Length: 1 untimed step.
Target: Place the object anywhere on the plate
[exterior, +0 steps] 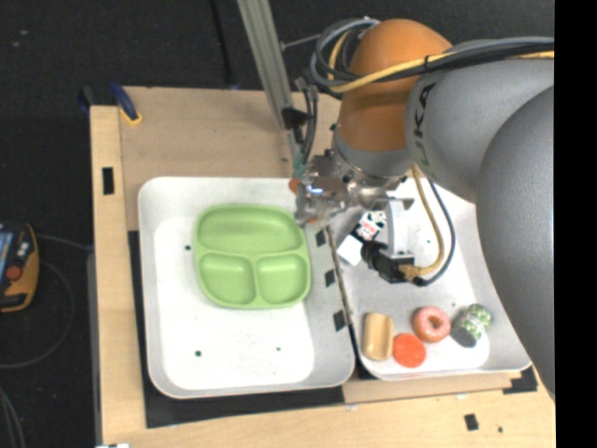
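Nearest us, the left bin [177, 362] carries a green divided plate [252, 255] on its floor. We see the gripper [322, 203] just beside the plate's upper right corner. Along the right bin's [494, 343] front edge lie a tan cylinder [376, 335], a red-orange piece [408, 349], a pink doughnut [431, 323] and a green-grey object [472, 324].

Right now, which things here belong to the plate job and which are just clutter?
In play: green plate in the left bin; gripper above the plate's right edge.

Lying about, in the right bin: tan cylinder, red-orange piece, pink donut, green-and-white item.
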Motion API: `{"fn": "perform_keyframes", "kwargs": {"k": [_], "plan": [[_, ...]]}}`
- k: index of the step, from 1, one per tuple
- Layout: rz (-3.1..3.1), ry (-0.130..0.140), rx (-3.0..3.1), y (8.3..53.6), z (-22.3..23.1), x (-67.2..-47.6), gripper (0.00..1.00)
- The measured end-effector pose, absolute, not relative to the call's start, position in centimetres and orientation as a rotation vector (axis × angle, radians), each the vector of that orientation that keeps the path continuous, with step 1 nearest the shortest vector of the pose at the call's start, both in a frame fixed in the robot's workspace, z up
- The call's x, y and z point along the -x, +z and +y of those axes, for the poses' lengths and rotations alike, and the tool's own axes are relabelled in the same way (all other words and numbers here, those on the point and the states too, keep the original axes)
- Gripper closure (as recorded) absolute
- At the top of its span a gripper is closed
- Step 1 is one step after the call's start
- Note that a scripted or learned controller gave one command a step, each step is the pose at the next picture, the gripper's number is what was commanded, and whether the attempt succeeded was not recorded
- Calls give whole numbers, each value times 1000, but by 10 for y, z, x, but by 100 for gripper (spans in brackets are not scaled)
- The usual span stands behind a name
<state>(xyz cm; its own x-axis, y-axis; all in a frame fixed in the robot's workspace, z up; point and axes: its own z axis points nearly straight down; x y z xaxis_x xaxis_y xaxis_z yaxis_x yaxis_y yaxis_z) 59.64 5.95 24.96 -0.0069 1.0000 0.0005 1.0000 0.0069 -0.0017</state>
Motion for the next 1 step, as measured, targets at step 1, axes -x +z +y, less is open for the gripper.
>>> {"fn": "perform_keyframes", "kwargs": {"k": [1], "plan": [[-2230, -3, 2211, 255, 118, -591, 100]]}}
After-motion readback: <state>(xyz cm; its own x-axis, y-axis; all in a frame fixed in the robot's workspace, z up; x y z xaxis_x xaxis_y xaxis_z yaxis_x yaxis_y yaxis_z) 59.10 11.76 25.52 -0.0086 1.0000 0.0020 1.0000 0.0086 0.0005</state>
